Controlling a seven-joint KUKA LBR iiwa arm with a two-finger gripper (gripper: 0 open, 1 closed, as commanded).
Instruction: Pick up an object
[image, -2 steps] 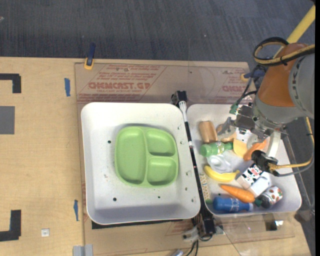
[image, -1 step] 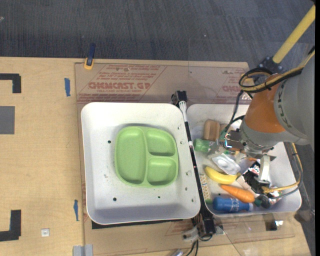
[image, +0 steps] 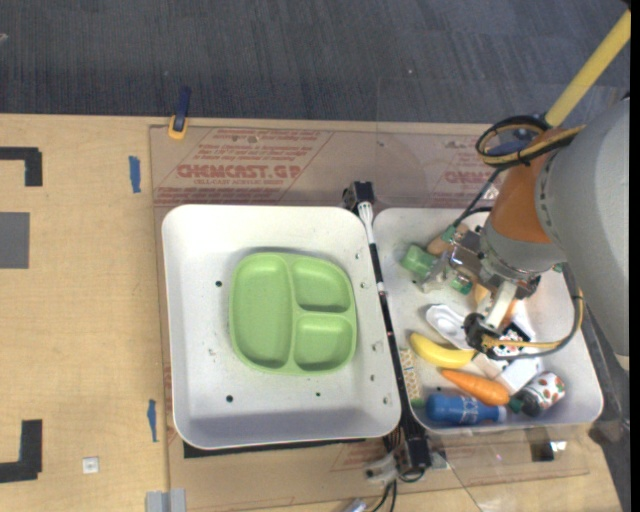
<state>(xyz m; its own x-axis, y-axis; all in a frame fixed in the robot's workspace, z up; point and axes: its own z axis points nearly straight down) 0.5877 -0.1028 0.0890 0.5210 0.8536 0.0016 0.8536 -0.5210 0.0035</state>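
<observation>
In the right white bin (image: 590, 395) we see a yellow plastic banana (image: 440, 351), an orange carrot (image: 474, 384), a blue bottle (image: 462, 408) and a green toy (image: 420, 260). The gripper (image: 487, 328) hangs just above the banana; whether it grasps anything we cannot tell. In the left white bin (image: 190, 300) lies a green divided plate (image: 294, 311).
</observation>
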